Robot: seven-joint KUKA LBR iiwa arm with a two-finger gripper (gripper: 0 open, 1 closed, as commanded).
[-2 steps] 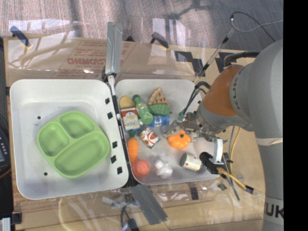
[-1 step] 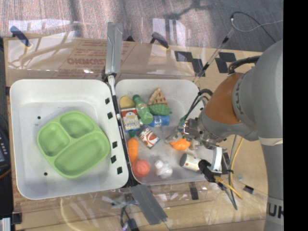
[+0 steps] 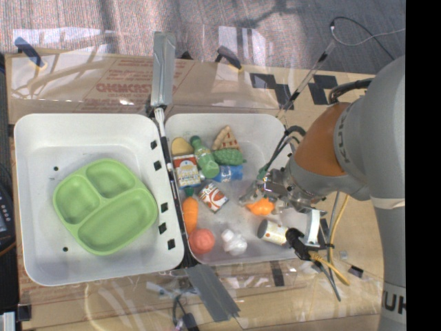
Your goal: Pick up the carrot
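Note:
An orange, elongated carrot (image 3: 190,214) lies in the right bin (image 3: 270,125), along its left wall and pointing toward the front. My gripper (image 3: 266,190) is over the right half of that bin, well to the right of the carrot. Directly beneath and against the gripper sits a second small orange piece (image 3: 260,207), tapered to the left. I cannot tell whether the gripper holds it.
Around the carrot lie a red-white can (image 3: 213,197), a pink-red fruit (image 3: 202,241), a white crumpled item (image 3: 234,241), a labelled can (image 3: 186,172) and a green bottle (image 3: 204,157). A white cup (image 3: 273,234) lies by the gripper. The left bin (image 3: 41,136) bears a green divided plate (image 3: 105,205).

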